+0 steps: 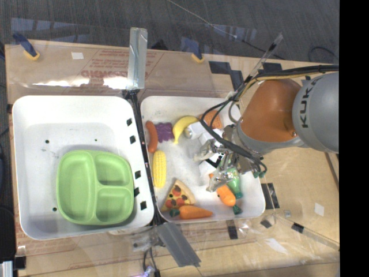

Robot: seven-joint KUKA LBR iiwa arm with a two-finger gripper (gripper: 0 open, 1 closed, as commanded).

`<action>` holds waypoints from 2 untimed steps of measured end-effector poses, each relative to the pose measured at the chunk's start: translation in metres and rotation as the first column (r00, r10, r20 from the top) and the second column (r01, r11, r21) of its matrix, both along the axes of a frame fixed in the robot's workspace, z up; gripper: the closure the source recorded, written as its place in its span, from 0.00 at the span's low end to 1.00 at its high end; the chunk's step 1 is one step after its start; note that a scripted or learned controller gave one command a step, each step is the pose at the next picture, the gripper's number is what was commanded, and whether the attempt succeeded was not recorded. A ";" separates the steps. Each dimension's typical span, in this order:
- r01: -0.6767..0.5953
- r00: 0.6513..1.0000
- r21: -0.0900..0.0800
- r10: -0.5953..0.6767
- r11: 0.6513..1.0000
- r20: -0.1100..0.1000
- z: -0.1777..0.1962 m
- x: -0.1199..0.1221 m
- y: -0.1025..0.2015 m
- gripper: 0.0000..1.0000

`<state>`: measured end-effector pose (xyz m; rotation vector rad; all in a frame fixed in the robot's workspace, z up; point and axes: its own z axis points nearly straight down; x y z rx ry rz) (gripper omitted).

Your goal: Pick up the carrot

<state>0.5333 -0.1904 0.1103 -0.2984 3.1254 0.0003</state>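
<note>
One gripper [221, 167] hung low in the right bin [253, 209]; we couldn't tell its state. We saw the carrot [195, 213] lying flat at the near wall, left of and nearer than the gripper, apart from it, touching the pizza slice [179, 194]. Left bin [34, 120] held a green plate [95, 186].

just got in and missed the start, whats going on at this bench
A grey KUKA arm with an orange band reaches in from the right over the right bin, which holds toy foods. Its gripper is low, close above a small carrot with a green top near the bin's right side. Another carrot lies along the front edge beside a pizza slice. Corn, a banana and grapes lie further left. The left bin holds a green divided plate.
</note>
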 end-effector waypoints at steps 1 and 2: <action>-0.066 0.998 -0.001 0.066 0.998 0.003 -0.016 -0.036 -0.013 0.00; -0.230 0.973 0.000 0.230 0.973 -0.001 -0.018 -0.049 0.007 0.00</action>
